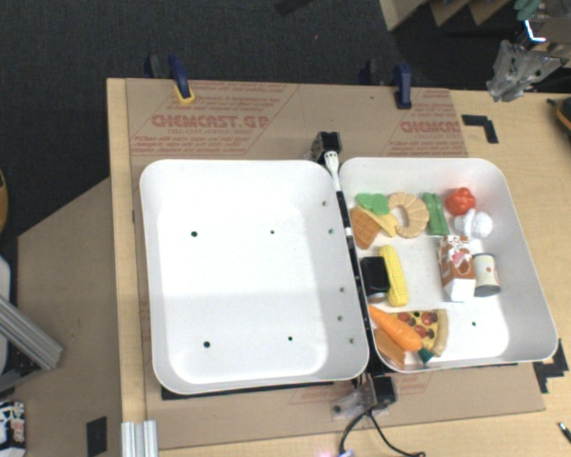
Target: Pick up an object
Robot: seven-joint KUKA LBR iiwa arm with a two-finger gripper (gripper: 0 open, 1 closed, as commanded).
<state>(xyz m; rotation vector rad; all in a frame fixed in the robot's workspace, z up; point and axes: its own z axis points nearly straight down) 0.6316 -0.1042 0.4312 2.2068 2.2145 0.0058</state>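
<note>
nothing has been picked up yet, as far as i can judge; every toy lies in the right bin [528, 298], and the whole grasp is left to do.

taking that right bin as the landmark and starting at its near edge: a pizza slice [426, 328] lies in the near corner, flat and wedge-shaped with dotted toppings, and an orange carrot [394, 326] lies touching it on the side toward the left bin [238, 274], smooth and tapered, likely moulded plastic; just beyond them a yellow corn cob [395, 272] lies along the bin's inner wall, ridged, beside a small black block [374, 276]; across the bin floor from the corn stands a white and red carton [454, 267], boxy and printed, with a small can [486, 272] touching it; farther back a white egg-like piece [478, 224] and a glossy red tomato [461, 200] sit near the far wall, with a green pod [437, 214], a tan ring-shaped pastry [410, 212], a brown bread slice [365, 227] and a green leafy piece [371, 201] crowded beside them.

the left bin, beside the right one, is smooth white plastic with rounded corners and a few dark dots; both rest on a cardboard-brown worktop [266, 112] with printed lettering.

farthest off, well beyond the right bin's far corner, the pincer [517, 68] hangs high and apart from the toys; it is too small and blurred for me to tell its state.
</note>
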